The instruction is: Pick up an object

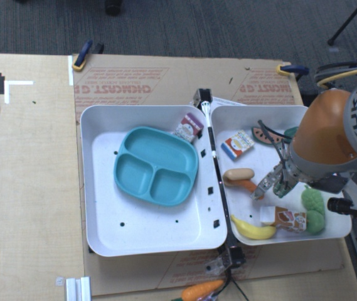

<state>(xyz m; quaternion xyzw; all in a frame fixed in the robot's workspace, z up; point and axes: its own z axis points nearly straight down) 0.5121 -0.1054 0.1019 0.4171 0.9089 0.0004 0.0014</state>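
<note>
Two white bins sat side by side on the worktop, the right bin crowded with toy food as the arm's tool hung low near its middle. Whether its fingers were apart or together could not be told. Nothing showed between them. Just beside the tool lay a bread roll touching a carrot; a banana and a small carton sat nearer the front wall. Such crowding risked a pinch on two items, or a nudge that slid the target away. A teal divided plate filled the left bin.
</note>
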